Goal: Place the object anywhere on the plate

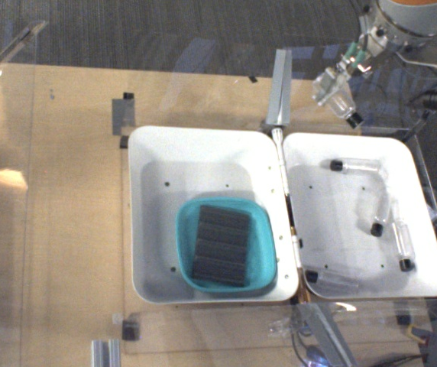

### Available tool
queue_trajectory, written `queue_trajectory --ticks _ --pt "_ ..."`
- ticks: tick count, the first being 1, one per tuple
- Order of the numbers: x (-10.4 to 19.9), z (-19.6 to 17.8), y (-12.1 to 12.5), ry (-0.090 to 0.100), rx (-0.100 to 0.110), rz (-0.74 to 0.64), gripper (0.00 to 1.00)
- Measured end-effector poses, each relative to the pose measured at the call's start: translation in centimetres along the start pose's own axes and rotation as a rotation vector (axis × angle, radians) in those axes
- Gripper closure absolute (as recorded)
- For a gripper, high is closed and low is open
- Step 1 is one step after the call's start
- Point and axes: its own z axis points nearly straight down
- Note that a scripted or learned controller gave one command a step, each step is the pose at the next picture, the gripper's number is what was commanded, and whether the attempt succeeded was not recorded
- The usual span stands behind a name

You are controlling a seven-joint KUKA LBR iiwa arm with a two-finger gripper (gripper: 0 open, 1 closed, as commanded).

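A teal square plate (263, 239) sits in the left white bin (150, 205), toward its front. A dark grey ridged block (221, 245) lies flat on the plate, near its middle. My gripper (339, 94) hangs above the bench beyond the far edge of the right bin (425, 205), well away from the plate and the block. A clear piece with a black end (351, 115) shows at the gripper; whether it belongs to the gripper or is a separate thing is unclear.
In the right bin lie three clear tubes with black caps: one near the far wall (354, 164) and two toward the right side (385, 216) (403, 245). A grey upright bar (280, 86) stands behind the seam between the bins.
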Motion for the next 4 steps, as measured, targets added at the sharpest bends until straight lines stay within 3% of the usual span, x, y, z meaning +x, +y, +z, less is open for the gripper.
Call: queue_trajectory --ticks 1,2,3,4 --pt "6.9 5.3 -3.5 0.006 0.007 -0.027 1.0" --pt "-2.1 -3.4 -0.8 -0.001 0.0 -0.176 1.0" --pt "6.0 -3.2 4.7 0.003 0.0 -0.321 1.0" --pt "10.2 5.2 0.3 0.006 0.004 -0.334 1.0"
